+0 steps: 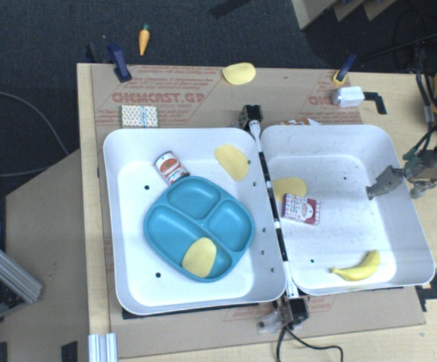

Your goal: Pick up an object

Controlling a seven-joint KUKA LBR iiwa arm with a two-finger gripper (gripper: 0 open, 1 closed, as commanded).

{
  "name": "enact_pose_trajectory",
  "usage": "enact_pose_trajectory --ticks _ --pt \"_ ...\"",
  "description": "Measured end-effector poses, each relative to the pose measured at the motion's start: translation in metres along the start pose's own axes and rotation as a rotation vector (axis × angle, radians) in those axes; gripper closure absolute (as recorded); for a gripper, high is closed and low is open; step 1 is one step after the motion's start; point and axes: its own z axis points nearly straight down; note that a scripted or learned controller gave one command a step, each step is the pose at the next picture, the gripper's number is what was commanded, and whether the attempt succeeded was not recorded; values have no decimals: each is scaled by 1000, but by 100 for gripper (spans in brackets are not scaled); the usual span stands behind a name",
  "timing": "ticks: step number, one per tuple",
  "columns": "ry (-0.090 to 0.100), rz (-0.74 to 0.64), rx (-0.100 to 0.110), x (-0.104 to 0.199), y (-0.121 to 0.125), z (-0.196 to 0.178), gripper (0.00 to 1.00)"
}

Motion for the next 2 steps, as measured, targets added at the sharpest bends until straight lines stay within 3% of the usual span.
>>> enact_pose_trajectory --ticks 1,2 --pt "1 -1 2 85 41 64 0" --pt "1 -1 -4 100 47 139 0"
